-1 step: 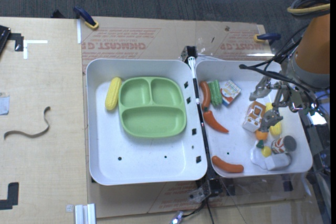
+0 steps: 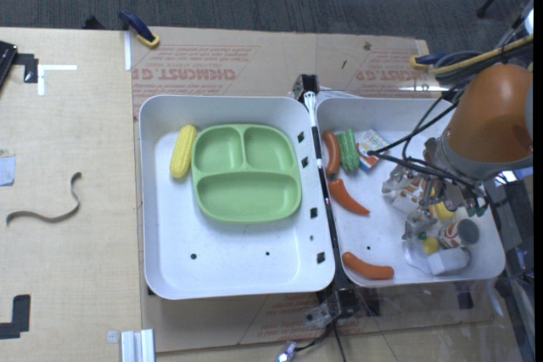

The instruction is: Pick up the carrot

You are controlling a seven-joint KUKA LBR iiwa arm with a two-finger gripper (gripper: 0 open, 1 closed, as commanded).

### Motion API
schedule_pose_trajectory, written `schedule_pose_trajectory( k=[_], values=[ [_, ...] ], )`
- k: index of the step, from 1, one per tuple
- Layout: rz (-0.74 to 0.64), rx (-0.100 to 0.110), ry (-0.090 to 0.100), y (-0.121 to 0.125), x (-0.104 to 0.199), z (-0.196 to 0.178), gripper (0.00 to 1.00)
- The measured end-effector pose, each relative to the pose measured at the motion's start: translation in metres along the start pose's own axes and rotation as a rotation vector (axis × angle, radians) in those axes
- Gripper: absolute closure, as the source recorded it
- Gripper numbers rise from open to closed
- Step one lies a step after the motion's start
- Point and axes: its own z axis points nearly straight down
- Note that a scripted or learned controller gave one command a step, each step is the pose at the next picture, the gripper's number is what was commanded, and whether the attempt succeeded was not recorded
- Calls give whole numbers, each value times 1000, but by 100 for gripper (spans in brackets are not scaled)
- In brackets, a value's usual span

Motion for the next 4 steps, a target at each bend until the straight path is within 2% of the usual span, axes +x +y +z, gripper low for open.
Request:
schedule_pose_trajectory(
  k=[1,2,3,4],
  values=[
    [251,-1,1,111,10,-100,0],
    [117,-1,2,38,-1,-49,0],
    [176,-1,2,-9,18,1,0],
    [149,-1,2,-17,48,0,0]
  ],
)
